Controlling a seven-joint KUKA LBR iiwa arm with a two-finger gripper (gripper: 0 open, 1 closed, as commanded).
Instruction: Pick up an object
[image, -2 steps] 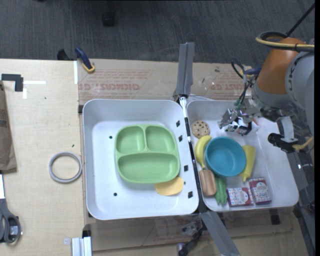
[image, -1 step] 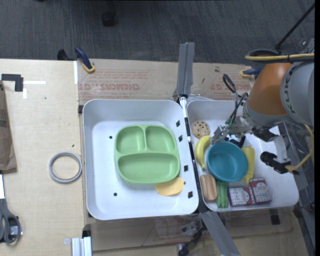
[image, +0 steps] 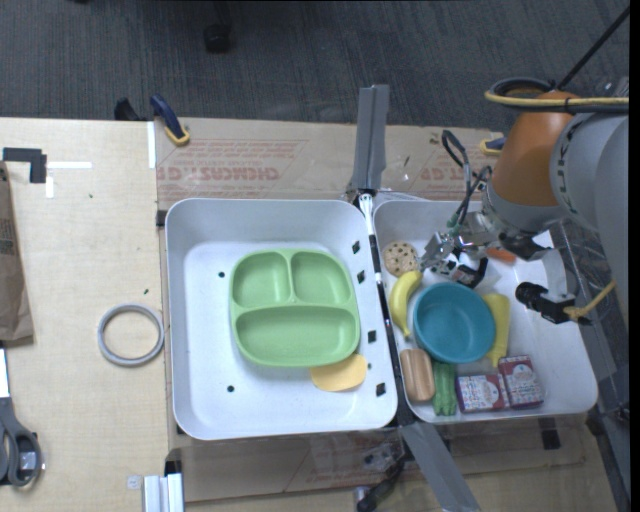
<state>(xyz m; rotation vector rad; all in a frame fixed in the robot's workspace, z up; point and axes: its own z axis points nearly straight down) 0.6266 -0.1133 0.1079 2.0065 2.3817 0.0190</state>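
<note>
The metal two-finger gripper (image: 447, 253) hangs low in the upper part of the right white bin (image: 560, 400), just above the round blue bowl (image: 454, 322) and beside the brown cookie (image: 399, 257). I cannot tell if it grips anything. A green divided plate (image: 295, 307) lies in the left white bin (image: 190, 330).

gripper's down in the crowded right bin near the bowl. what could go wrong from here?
1. Clutter: the gripper sits amid the cookie, banana and blue bowl, which lie close together. Closing could catch two things or none.
2. The bowl's rim is wide and round; a pinch there may slip.
3. The gripper works near the right bin back wall and divider, so a sideways move could knock the wall or shove items.
</note>
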